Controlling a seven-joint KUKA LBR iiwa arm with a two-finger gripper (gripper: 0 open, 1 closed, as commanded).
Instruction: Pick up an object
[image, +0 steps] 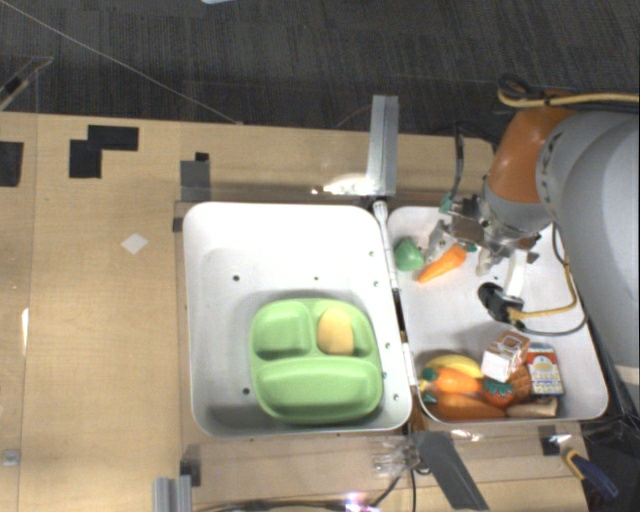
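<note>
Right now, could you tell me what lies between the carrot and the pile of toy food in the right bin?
In the camera view, bare white bin floor separates the carrot from the pile.

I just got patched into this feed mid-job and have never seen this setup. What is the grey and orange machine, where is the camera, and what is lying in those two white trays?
You are looking down at a slant from one fixed camera above a bench. The grey machine with the orange band is a robot arm reaching in from the right; its gripper hangs over the right bin. Its job is to pick up an object.

The left bin holds a green divided plate with a yellow piece in one upper compartment. The right bin holds a toy carrot beside a green piece near the gripper, and a pile of toy food and small cartons at its near edge. I cannot tell whether anything is gripped.
</note>
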